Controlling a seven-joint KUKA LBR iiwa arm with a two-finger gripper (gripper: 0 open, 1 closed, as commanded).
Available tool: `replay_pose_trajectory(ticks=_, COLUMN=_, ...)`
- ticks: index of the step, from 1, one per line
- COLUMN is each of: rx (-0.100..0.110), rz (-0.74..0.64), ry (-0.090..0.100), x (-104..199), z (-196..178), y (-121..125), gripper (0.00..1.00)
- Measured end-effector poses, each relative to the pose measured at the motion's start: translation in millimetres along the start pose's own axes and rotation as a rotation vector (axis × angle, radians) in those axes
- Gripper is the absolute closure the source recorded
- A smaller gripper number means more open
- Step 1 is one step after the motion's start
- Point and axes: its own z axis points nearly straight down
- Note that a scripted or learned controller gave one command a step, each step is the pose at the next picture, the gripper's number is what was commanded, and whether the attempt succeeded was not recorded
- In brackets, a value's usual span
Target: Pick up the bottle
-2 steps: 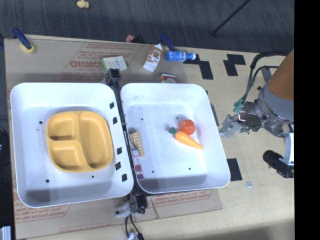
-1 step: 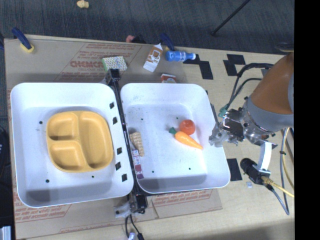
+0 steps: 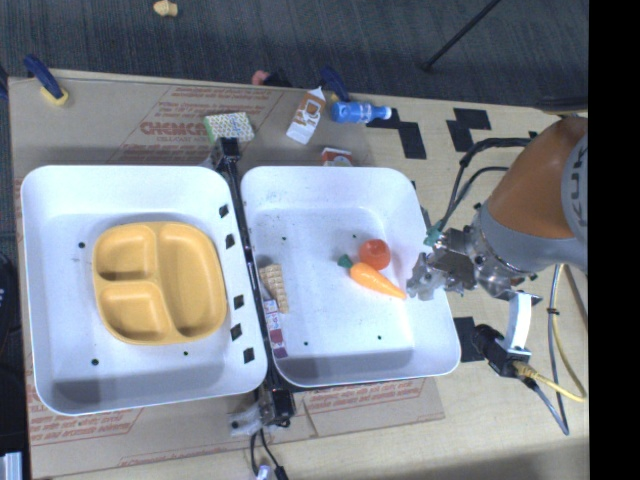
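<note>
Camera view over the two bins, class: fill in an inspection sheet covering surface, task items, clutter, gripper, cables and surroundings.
Surface: cardboard-covered bench bearing left bin and right bin.
Task items: blue bottle lying on the bench behind the right bin, outside both bins.
Clutter: yellow divided plate in left bin; tomato, carrot and waffle piece in right bin; small carton beside the bottle.
Gripper: gripper at the right bin's right rim; finger state unclear.
Cables: yellow cable and black cables near the arm.
Surroundings: dark carpet.
</note>
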Motion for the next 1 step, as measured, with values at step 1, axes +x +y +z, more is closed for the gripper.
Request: replay_pose_trajectory(ticks=1, rx=-0.003, rz=0.141, ry=-0.001, x=-2.3, z=4.5, y=0.8, gripper=1.00)
